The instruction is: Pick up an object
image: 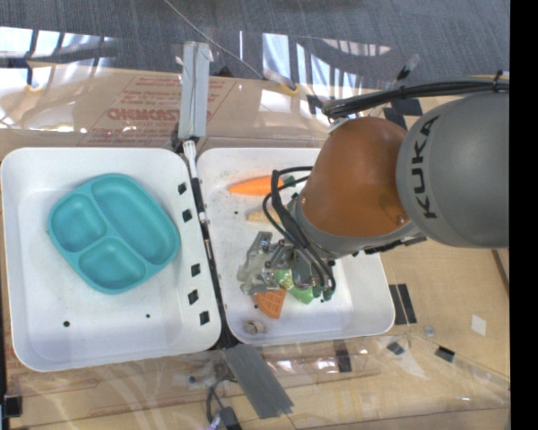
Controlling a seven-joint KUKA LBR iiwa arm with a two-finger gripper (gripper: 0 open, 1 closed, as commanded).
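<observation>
While the arm [448, 177] reaches in from the right, its orange band [354, 182] sits over the right bin [369, 298] and the gripper [267, 271] hangs low in that bin's lower middle. The metal of the gripper is tangled with cables and small items beneath it, so I cannot tell how its fingers stand, nor whether anything sits between them. A green piece [291, 283] lies right under the gripper, partly hidden by it, and an orange wedge [271, 305] lies just below that, near the bin's front wall. A small grey lump [255, 327] rests close to the front edge, just beside the wedge. Higher in the same bin, a carrot [251, 186] lies on its side near the back wall, its green end pointing toward the arm, and a pale tan bit [255, 213] sits a little below it. The left bin [27, 321] holds a teal plate [113, 231] with three compartments, set at a slant and lying flat on the bin floor, well apart from the gripper.
</observation>
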